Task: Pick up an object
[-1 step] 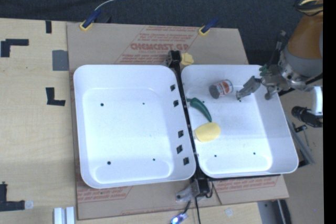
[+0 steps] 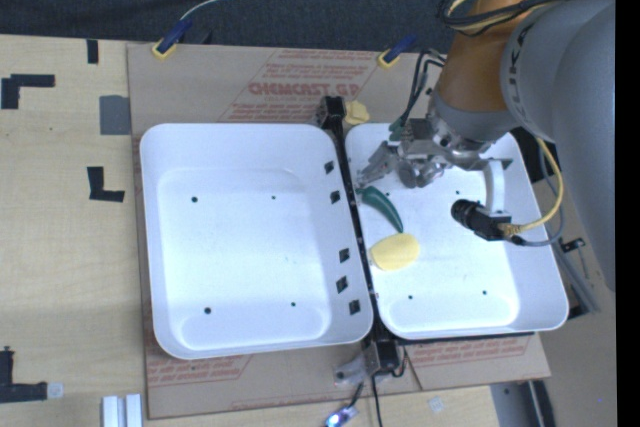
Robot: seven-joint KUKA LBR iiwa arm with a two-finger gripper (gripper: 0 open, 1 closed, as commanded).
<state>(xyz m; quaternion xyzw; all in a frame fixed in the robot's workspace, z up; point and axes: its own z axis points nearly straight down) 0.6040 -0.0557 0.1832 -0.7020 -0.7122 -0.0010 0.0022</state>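
A curved green object (image 2: 383, 205) lies in the right bin (image 2: 470, 300), close to the divider between the bins. Just below it rests a rounded yellow object (image 2: 396, 252). My gripper (image 2: 392, 167) hangs low over the right bin's upper left part, right above the green object's upper end. Its fingers stand spread, one toward the left (image 2: 375, 165) and one to the right (image 2: 412, 172), with nothing between them. The grey arm with its orange band (image 2: 490, 45) comes in from the upper right.
The left bin (image 2: 240, 140) sits beside the right one on a cardboard sheet (image 2: 290, 85). A black cable plug (image 2: 478, 218) hangs off the wrist over the right bin. Black clips (image 2: 332, 110) line the shared bin edge.
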